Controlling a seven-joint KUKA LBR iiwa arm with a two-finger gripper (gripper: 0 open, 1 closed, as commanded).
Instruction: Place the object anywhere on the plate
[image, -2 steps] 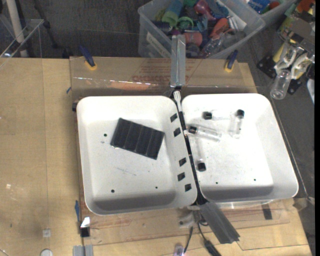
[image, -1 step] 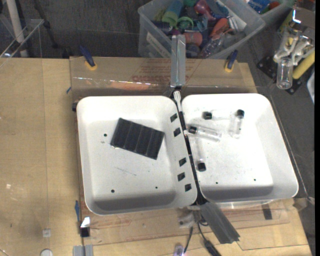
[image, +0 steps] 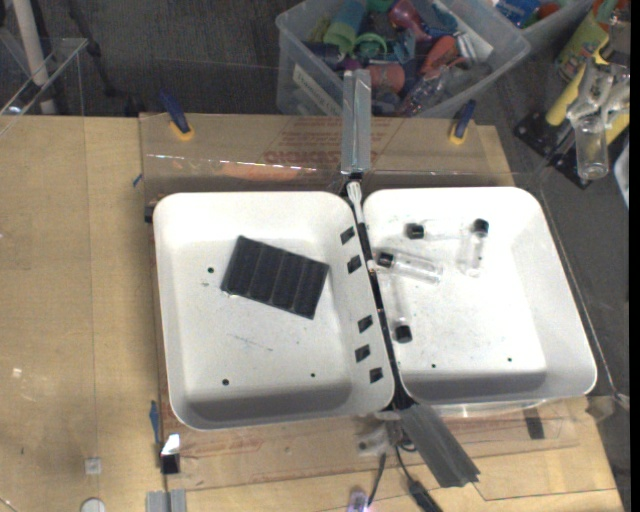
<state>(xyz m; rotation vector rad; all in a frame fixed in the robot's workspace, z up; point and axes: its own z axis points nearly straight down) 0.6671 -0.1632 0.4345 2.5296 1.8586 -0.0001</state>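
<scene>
While the black plate (image: 275, 277) occupies the left bin (image: 190, 390), clear vials (image: 412, 266) lie in the right bin (image: 560, 370).

Left bin (image: 190, 380) open around the dark plate (image: 275, 277) — right bin (image: 520, 350) scattered with 4 vials (image: 410, 266).

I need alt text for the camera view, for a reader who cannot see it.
Two shallow white bins sit side by side on a wooden bench. The left bin holds a dark ribbed rectangular plate; the right bin holds several small clear vials with dark caps.
</scene>
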